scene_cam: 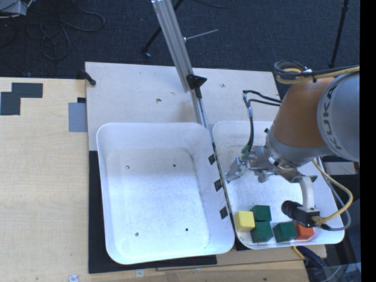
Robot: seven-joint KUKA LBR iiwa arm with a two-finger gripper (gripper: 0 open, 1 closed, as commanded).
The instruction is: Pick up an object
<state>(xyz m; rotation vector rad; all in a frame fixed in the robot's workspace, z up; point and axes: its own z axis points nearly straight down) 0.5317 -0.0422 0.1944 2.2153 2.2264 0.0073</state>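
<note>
The bench (141, 93) is seen from above, and two shallow white bins are placed on it side by side. The left bin (111, 157) is taken here as the landmark. The right bin (226, 135) stands just beside it, and the two rims are touching along a line where small black clips are fixed. A long aluminium rail (174, 40) is leaning from behind the landmark bin, upward and away from it.

The grey arm with the orange band (299, 119) is reaching over the right bin, on the side far from the landmark bin. The gripper (239, 164) is held low over the floor of the right bin, near the shared rim. It cannot be told if the gripper is open or closed, and no object is seen in it.

The blocks are gathered in the near corner of the right bin. A yellow block (245, 220) is the closest to the landmark bin. Three green blocks (262, 212) (262, 232) (285, 231) are lying beside it, touching or almost touching. An orange block (305, 232) is the farthest, partly covered by a black part of the arm.
</note>
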